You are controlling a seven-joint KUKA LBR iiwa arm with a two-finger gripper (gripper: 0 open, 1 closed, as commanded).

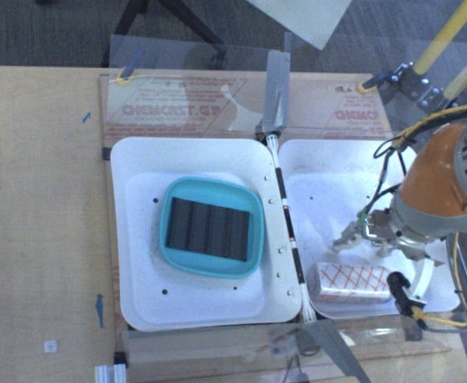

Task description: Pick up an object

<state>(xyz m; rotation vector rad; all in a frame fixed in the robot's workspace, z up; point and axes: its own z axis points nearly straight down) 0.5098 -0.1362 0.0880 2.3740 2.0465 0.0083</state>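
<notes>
A white box with an orange lattice pattern [353,282] lies near the front edge of the right bin [321,174]. In the left bin [137,174] sits a teal tray [212,227] holding dark ribbed slabs. My gripper [366,235] hangs over the right bin, just above and behind the patterned box, on the grey arm with the orange band [441,183]. Nothing shows between its fingers.
A divider ridge [285,230] runs between the two bins. Cables [437,319] trail by the right bin's front right corner. Behind the bins lies a clear sheet over cardboard [185,110], and the wooden bench [41,214] spreads to the left.
</notes>
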